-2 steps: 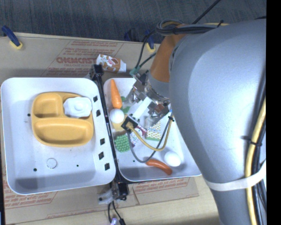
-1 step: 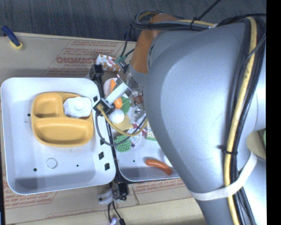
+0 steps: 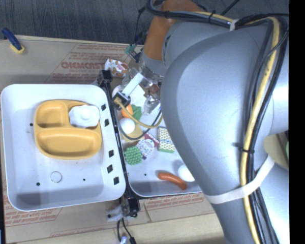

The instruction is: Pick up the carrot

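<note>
Carrot (image 3: 125, 109) grasping looks to be the step in hand: the grey arm (image 3: 218, 111) spans the right bin (image 3: 152, 189), its hand (image 3: 142, 101) low over the clutter near the bin's left wall, parted or closed I cannot tell. I take the carrot to be the small orange piece with green beside it, half hidden just beside the hand. The next move calls for closing squarely on it before lifting.

Yellow divided plate (image 3: 66, 142) (white lump (image 3: 85, 116) aboard) in bin (image 3: 20, 187).
</note>
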Action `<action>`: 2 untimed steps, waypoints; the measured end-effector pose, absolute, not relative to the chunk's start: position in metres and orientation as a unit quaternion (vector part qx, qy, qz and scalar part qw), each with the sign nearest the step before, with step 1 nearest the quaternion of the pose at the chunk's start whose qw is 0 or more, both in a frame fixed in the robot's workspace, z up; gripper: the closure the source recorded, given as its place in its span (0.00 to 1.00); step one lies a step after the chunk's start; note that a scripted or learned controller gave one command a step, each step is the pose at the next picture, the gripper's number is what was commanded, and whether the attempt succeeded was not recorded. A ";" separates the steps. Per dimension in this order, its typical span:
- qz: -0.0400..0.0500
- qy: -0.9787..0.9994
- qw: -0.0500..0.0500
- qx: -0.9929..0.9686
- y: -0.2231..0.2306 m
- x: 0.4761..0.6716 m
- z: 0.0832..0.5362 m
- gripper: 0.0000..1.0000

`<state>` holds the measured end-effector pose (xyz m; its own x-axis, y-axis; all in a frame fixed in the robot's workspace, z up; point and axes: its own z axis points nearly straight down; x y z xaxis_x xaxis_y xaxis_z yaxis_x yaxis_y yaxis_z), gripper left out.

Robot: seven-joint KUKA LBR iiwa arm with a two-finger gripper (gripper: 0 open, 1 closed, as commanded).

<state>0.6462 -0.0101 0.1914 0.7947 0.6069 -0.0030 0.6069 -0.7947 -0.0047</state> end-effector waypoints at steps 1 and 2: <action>0.003 -0.321 0.002 -0.947 0.030 0.637 0.191 0.00; 0.002 -0.271 0.001 -0.962 0.007 0.647 0.191 0.00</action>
<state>0.6471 0.0069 0.1913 0.8527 0.5224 -0.0035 0.5224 -0.8527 -0.0038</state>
